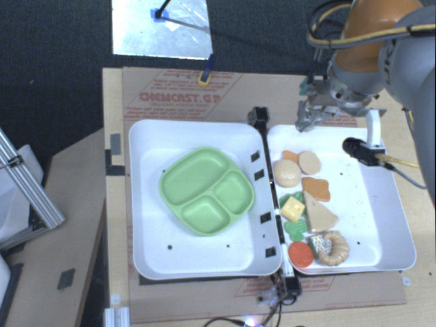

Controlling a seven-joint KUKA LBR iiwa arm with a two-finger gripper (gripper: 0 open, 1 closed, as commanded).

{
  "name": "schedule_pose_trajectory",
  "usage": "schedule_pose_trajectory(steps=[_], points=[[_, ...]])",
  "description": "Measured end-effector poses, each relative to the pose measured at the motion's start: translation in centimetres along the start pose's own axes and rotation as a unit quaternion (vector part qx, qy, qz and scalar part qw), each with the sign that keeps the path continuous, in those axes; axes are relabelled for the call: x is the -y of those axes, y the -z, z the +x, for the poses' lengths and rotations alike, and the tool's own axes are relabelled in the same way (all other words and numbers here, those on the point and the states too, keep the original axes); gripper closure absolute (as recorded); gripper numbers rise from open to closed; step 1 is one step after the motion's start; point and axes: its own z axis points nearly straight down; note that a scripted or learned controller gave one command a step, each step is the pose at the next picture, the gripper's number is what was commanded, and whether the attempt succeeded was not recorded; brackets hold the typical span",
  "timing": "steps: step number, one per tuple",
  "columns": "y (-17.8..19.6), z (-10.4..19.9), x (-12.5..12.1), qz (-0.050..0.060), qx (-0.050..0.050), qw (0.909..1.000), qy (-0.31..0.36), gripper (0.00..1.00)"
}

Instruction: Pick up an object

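Grey arm, orange band, yellow-black cables, dark metal gripper.

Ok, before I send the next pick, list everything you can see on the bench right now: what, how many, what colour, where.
white bins: 2, white, side by side on the bench
divided plate: 1, light green, three compartments, middle of the left bin
round pale food pieces: 2, beige, upper left of the right bin, touching
orange pieces: 2, orange, one small behind the pale rounds, one larger just right of them
cheese cube: 1, yellow, by the divider
wedge: 1, tan, right of the cube
green piece: 1, green, below the cube
tomato: 1, red, near front corner of right bin
pretzel-like ring: 1, speckled tan, right of the tomato
gripper: 1, grey, above the right bin's far edge
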Motion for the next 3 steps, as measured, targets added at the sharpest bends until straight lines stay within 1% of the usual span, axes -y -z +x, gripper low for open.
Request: schedule_pose_trajectory(steps=[1,2,3], points=[[-2.0,4.3,-1.8,0.000,0.000,1.0000,-0.001,1.00],[-2.5,4.6,-1.4,0.001,0.000,1.0000,-0.001,1.00],[-2.3,5.1,-0.5,0.001,0.000,1.0000,0.000,1.00]])
